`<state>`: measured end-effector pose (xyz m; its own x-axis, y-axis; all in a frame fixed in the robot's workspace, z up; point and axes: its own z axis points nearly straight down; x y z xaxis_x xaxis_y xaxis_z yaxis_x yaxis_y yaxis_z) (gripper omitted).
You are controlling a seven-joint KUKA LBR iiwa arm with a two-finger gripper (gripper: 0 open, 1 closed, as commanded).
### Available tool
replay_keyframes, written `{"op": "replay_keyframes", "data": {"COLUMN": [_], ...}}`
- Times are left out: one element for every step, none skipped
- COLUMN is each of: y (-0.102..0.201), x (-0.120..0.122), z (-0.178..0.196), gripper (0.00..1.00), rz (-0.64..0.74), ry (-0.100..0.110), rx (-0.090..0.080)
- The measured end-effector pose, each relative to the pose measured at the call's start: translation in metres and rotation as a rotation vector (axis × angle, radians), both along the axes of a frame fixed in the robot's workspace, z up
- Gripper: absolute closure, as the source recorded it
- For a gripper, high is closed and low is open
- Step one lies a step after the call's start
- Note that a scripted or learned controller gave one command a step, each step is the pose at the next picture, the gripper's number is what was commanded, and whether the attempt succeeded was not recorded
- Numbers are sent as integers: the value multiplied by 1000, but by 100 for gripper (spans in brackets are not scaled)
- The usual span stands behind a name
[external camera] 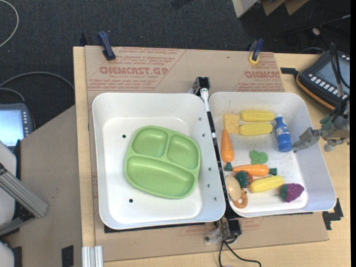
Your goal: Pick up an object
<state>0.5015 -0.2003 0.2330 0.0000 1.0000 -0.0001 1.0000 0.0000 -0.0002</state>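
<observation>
Grapes (291,191) and a corn cob (266,183) lie nearest me in the right bin (320,174), below the gripper (312,137). I see its jaws apart and holding nothing, just right of the blue bottle (282,133). Beyond, two more cobs (256,122) lie up-left of it.

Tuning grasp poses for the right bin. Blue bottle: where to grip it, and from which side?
Judging by its pose: the blue bottle lies on its side, long axis running roughly top to bottom in the camera view. Grip its mid-body from above, fingers closing across the narrow width. Its right side faces bare right bin floor; the left finger must fit beside the corn cobs. The gripper sits just right of it.
</observation>
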Motion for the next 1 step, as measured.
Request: {"op": "replay_keyframes", "data": {"y": [27], "x": [37], "z": [-136], "gripper": [0], "rz": [4], "ry": [10], "rx": [5]}}
